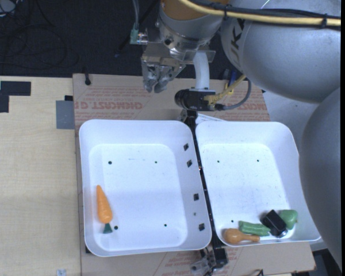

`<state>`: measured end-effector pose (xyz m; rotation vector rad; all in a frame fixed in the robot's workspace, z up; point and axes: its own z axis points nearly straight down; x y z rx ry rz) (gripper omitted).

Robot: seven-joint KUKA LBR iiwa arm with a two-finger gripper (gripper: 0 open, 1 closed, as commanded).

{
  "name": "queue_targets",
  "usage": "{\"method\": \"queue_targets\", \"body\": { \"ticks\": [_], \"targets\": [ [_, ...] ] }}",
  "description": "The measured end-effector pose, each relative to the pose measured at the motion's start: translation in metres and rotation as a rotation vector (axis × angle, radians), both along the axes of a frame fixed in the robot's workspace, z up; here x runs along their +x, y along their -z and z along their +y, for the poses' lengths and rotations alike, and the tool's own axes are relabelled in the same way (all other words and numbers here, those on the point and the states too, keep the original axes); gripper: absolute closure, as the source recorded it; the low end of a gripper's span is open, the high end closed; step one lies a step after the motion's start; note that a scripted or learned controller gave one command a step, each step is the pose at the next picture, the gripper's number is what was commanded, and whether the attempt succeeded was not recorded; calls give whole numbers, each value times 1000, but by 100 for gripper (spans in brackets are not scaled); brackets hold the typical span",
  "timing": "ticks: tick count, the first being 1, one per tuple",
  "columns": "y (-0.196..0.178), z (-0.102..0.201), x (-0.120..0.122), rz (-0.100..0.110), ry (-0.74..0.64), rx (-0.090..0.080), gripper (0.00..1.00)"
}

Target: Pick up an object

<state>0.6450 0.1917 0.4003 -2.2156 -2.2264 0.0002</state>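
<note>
An orange toy carrot (104, 207) with a green stem lies near the front left corner of the left bin (92, 135). In the front right corner of the right bin (287, 135) lie a tan gourd-shaped piece (239, 236), a green pod (253, 228), a black block (273, 222) and a green rounded piece (288, 216), packed close together. My gripper (157, 85) hangs high behind the left bin's back edge, over the cardboard, far from every object. Nothing shows between its fingers, which look close together.
A cardboard sheet (115, 99) lies under and behind the bins. A black mount with cables (198, 99) sits behind the divider between the bins. The arm's large grey body (287, 39) fills the upper right. Light wooden bench (29, 183) spreads to the left.
</note>
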Motion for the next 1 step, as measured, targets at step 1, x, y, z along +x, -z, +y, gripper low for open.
{"method": "queue_targets", "body": {
  "ticks": [1],
  "targets": [
    [-26, -49, -35, 3, 7, -2, 100]
  ]
}}
